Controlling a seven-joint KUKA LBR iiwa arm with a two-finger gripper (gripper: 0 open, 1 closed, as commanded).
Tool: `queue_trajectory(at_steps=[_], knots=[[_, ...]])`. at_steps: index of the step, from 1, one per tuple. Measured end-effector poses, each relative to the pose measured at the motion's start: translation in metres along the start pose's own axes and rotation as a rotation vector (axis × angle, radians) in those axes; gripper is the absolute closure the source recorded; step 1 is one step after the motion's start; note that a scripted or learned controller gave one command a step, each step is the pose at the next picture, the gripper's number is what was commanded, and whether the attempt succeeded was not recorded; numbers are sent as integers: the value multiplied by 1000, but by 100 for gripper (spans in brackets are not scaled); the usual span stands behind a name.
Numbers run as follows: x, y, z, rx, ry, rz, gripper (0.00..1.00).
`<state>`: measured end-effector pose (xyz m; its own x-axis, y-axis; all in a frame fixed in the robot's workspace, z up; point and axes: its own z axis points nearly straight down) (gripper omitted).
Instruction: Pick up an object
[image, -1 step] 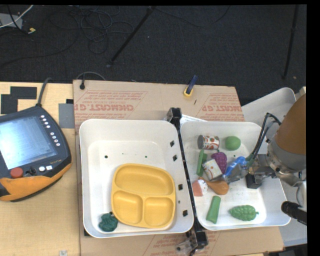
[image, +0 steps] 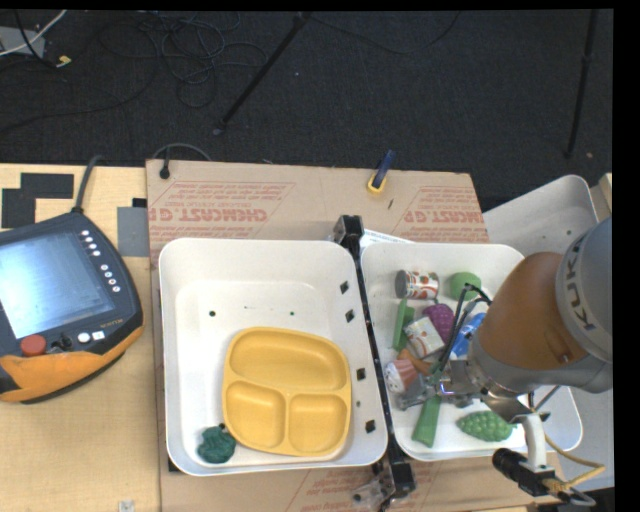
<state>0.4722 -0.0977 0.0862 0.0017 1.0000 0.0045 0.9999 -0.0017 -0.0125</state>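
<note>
My arm comes in from the right and hangs low over the right bin (image: 570, 440). The gripper (image: 437, 388) is down in the pile of small toys there. I cannot tell how it is set, because the big orange band on the arm and the wrist cover most of it.

I will use the long green stick (image: 428, 420) as my landmark. It lies near the front of the right bin. Its long way runs from the back of the bin toward the front, leaning a little to the left at the bottom. The gripper is right at the top end of this stick, touching it or very close; I cannot tell which. So the stick reaches away from the gripper toward the front wall.

Just right of the stick is a bumpy green toy (image: 484, 426). Behind the stick are a purple toy (image: 439, 322), a small can (image: 421, 285) and a round green thing (image: 462, 286). Far left of the stick, in the left bin (image: 200, 270), sit a yellow divided plate (image: 287, 390) and a dark green lump (image: 215, 445).

I think the stick is the closest thing to grab. The grab should squeeze across its thin sides, not along its length.
</note>
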Motion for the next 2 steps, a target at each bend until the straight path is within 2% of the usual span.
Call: queue_trajectory(at_steps=[1, 2], knots=[[18, 3, -1, -9, -3, -2, 0], [84, 20, -72, -7, -4, 0, 0]])
